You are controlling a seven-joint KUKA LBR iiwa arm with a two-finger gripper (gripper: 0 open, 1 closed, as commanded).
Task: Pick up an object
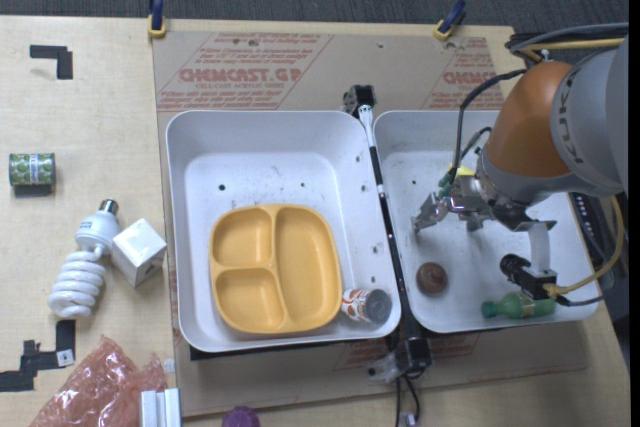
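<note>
- At the right of the frame, the grey arm (585, 120) with its orange band is seen reaching over the right bin (400, 215).
- The gripper (440, 210) is held low over the middle of the right bin; its metal fingers (430, 212) point toward the left, and nothing is seen between them. Whether they are spread or closed cannot be told.
- A small brown round object (432, 278) is seen on the floor of the right bin, below the gripper in the frame and apart from it.
- A green bottle-like object (517, 306) is laid on its side near the lower right corner of the same bin.
- In the left bin (190, 215), a yellow divided plate (274, 267) is laid flat, with three compartments.
- A small can (366, 305) is laid on its side just beside the plate's lower right corner.
- At the left of the frame, outside the bins, a spiral light bulb (82, 262), a white cube (138, 251) and a small green can (32, 170) are seen on the bench.
</note>
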